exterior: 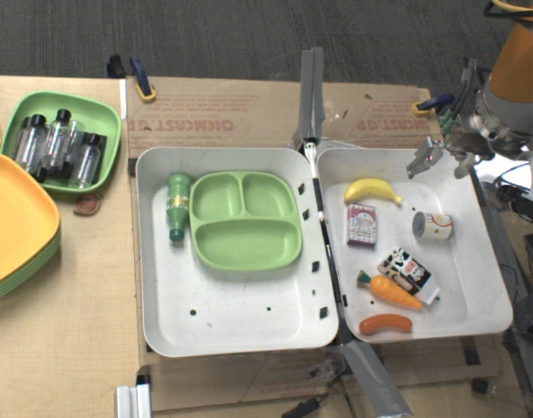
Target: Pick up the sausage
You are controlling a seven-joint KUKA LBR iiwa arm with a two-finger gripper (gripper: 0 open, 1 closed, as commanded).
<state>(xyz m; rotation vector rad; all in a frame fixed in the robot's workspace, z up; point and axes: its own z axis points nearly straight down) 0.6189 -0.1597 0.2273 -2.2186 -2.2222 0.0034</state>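
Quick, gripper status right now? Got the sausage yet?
Gripper: open, holding nothing, above the right bin's far edge. Sausage lies at that bin's near edge.

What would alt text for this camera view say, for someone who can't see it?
A robot hand hovers over the far edge of the right white bin, well away from the orange sausage lying at the bin's near edge. That bin also holds a banana, carrot, small box and can; the left bin holds a green divided plate and green bottle.
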